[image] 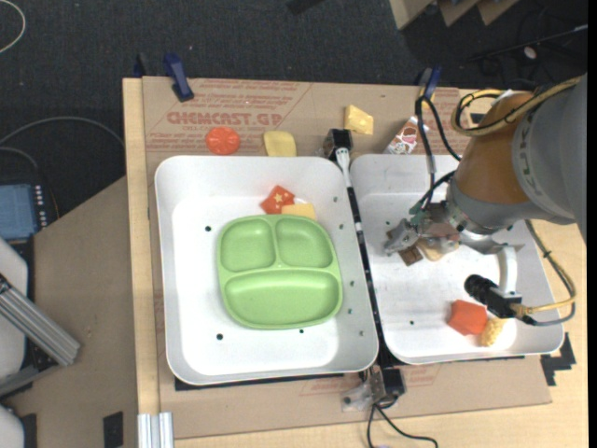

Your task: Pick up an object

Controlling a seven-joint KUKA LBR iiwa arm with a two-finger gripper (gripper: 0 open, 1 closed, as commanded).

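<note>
Over right white plastic bin [396, 339]: grey two-finger gripper [408, 241], grip state indeterminable.
Small brown object [422, 253] lies beside gripper tip; orange block [467, 317] near bin's front edge; green divided plate [278, 271] occupies left bin [187, 278].

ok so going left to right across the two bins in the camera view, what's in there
green divided plate → red star-shaped piece → small brown object under the gripper → orange block → small yellow piece
</note>
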